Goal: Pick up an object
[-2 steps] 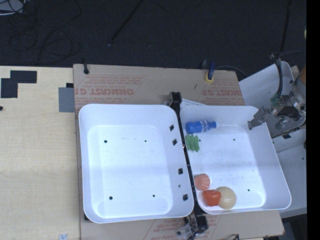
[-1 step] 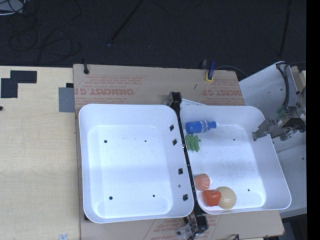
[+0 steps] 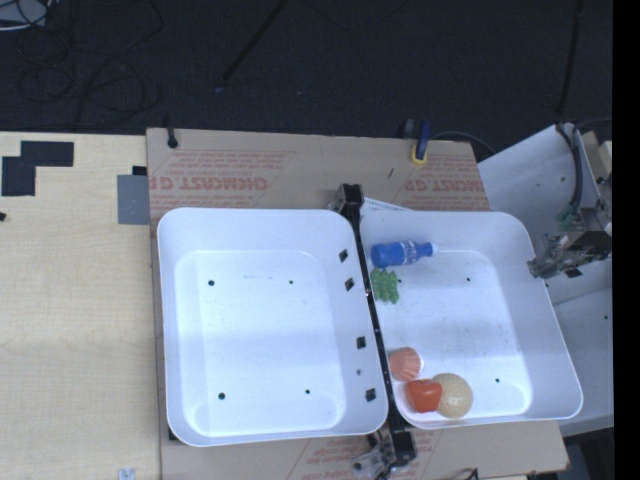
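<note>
The gripper sits at the far right of the camera view, just outside the right bin's right rim and clear of everything in it; it is small and dark against the grey hardware, so whether it is open or closed cannot be told, and nothing can be seen held in it. The things to pick all lie in the right bin, along its left side. A blue bottle lies on its side near the bin's upper left corner, cap pointing right. Just below it is a small green leafy piece, close to the divider. Near the bottom left corner a pinkish-orange round object lies beside a red one, which touches a pale yellow ball. The left bin lies beside it, rims meeting. Both bins rest on a cardboard sheet over the pale wooden worktop. Of the arm, little but the wrist end reaches in from the right edge, above the gripper.
</note>
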Robot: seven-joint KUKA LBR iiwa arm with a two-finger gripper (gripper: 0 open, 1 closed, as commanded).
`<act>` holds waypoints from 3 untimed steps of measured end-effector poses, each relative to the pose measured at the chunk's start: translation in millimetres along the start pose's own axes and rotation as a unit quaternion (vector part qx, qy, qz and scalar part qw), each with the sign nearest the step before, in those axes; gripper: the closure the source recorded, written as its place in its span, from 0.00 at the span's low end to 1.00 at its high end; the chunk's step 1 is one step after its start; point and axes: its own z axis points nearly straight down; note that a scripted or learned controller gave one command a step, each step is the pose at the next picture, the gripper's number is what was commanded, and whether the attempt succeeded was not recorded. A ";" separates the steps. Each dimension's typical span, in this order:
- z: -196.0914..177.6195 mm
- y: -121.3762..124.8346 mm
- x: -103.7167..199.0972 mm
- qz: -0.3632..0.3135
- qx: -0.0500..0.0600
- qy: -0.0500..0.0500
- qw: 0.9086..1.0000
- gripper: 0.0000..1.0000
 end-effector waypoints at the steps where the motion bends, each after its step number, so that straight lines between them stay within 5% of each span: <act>1: 88.5 32.0 1.0 -0.001 0.001 0.000 1.000 1.00; 3: 161.9 100.6 -0.4 -0.001 -0.002 -0.001 1.000 1.00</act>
